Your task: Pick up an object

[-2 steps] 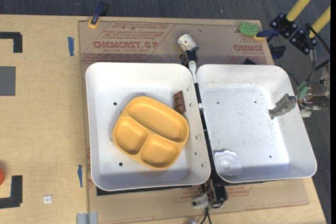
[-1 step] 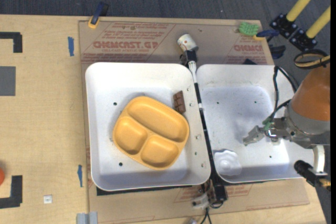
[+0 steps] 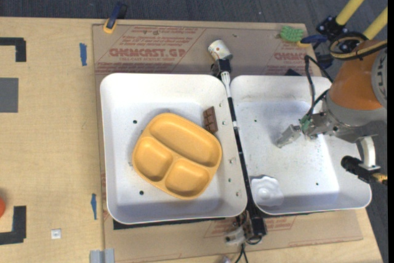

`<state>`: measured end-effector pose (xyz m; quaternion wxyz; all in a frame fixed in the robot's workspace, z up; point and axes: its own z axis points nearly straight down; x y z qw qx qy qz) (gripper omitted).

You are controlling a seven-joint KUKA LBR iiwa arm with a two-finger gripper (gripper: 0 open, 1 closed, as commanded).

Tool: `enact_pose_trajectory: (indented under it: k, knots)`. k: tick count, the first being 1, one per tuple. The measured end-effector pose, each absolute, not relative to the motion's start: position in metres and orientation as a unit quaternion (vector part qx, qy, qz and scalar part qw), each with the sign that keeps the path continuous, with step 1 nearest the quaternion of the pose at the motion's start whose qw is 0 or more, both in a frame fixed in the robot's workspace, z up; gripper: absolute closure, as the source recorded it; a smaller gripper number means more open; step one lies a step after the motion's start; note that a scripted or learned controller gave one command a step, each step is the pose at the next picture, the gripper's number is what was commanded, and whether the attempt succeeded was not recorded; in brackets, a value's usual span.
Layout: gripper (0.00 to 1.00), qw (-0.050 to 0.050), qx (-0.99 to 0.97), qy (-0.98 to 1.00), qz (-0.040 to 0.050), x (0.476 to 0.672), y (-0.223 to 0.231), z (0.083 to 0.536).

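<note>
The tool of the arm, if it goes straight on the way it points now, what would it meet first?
The tool points left and down over the right bin. It would probably meet that bin's bare floor first, before the divider between the bins; its height is unclear from this view.

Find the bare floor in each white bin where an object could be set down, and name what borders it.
Left bin: a bare strip above the yellow divided tray; the rest is crowded. Right bin: open floor between the tool and the clear item at its near-left corner.
</note>
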<state>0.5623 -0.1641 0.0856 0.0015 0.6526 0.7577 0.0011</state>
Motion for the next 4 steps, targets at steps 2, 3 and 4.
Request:
enact_pose_trajectory:
  k: [2, 3, 4]
  knots:
    - [0.0, -0.001, 0.675, 0.738, -0.0002, 0.481, -0.108, 0.085]
    - [0.0, 0.0, 0.71, 0.705, 0.0003, 0.549, -0.096, 0.092]
    - [0.0, -0.001, 0.723, 0.69, -0.0001, 0.489, -0.121, 0.085]
